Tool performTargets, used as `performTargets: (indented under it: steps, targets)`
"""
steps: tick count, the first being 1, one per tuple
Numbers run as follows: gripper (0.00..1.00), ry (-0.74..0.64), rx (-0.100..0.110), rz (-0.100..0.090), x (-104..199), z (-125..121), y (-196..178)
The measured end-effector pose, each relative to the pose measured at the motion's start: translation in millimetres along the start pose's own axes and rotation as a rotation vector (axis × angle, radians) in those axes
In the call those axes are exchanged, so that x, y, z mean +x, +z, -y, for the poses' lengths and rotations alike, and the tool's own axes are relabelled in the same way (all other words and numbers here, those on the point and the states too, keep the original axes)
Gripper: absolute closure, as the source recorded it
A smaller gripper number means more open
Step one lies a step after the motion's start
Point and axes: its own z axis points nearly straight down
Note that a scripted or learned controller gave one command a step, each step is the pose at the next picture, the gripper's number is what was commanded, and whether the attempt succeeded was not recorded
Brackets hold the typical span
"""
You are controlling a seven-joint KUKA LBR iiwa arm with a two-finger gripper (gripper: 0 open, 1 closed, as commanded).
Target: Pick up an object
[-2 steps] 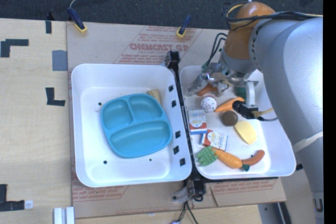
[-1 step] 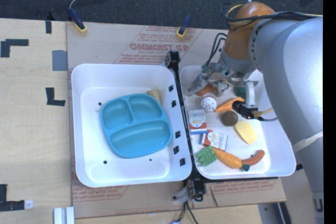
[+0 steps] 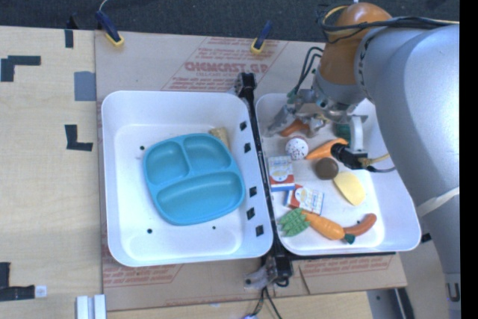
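Bins: two — left bin [image 3: 119, 183], right bin [image 3: 396, 224]
Blue plates: one [image 3: 194, 177]
Carrots: two — lower carrot [image 3: 317, 223], upper carrot [image 3: 323, 150]
Balls: one [image 3: 296, 148]

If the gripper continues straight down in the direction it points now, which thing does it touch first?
Probably the white egg-like ball, which lies just below the gripper in the right bin. The orange carrot piece sits close beside it, and depth is unclear from this slanted view.

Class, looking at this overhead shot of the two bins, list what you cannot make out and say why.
- Gripper, camera view: its finger state, blurred and crowded by the wrist.
- Tan item behind the blue tray: mostly hidden by the tray.
- Small cards in the right bin: print too small.
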Motion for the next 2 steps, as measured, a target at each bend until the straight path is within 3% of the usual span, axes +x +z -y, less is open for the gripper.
performTargets:
  steps: [2]
  targets:
    - [0.00, 0.001, 0.000, 0.000, 0.1, 0.0, 0.0]
